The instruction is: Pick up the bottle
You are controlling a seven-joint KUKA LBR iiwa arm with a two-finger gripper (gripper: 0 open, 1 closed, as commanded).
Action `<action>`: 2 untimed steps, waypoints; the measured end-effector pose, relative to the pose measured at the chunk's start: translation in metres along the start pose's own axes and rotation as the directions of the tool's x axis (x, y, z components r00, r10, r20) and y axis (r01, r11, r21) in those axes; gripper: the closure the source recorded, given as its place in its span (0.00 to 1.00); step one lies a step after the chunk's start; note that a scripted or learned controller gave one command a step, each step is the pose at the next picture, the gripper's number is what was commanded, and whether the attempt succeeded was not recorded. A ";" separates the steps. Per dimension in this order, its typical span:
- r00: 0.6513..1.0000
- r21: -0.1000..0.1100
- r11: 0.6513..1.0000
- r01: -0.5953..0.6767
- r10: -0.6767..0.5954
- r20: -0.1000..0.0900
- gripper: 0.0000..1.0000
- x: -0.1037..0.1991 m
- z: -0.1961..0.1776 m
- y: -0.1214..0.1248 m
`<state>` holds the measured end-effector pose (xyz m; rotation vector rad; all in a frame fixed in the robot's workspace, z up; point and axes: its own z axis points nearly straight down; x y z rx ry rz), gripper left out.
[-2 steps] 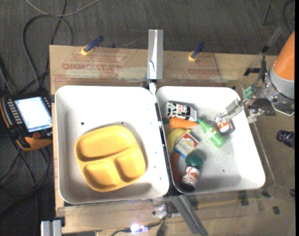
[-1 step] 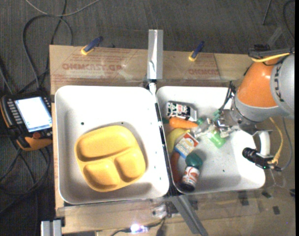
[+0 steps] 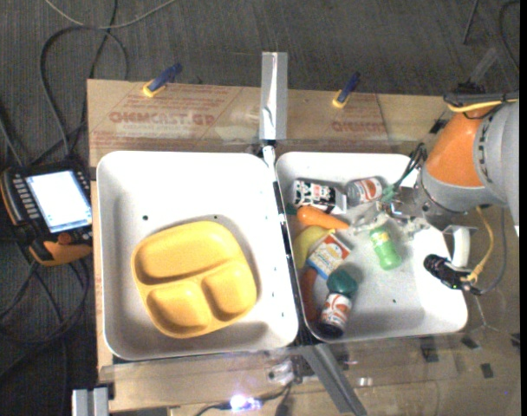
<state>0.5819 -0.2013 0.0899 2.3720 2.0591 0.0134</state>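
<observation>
Gripper [image 3: 400, 204] is hovering over right bin [image 3: 437, 310]; finger state: cannot tell. Green bottle [image 3: 385, 248] is lying just below it, unheld. Advice: centre over the bottle body before descending, avoiding neighbouring can [image 3: 364, 190].

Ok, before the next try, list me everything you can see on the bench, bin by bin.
white bins: two, side by side on the bench
yellow divided tray: one, left bin
green bottle: one, clear green, right bin, right of the pile, near the gripper
black-and-white carton: one, right bin, top
silver can: one, beside the carton
orange carrot-like item: one, below the carton
teal cap: one, in the pile
red-labelled can: one, bottom of the pile
clamps: two, blue and yellow, back edge
handheld pendant: one, left of the bench
gripper: one, over the right bin
</observation>
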 end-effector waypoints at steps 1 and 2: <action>1.000 -0.007 1.000 0.000 0.000 0.004 1.00 -0.001 -0.011 0.002; 1.000 0.006 1.000 -0.015 0.015 0.010 1.00 0.040 -0.123 0.046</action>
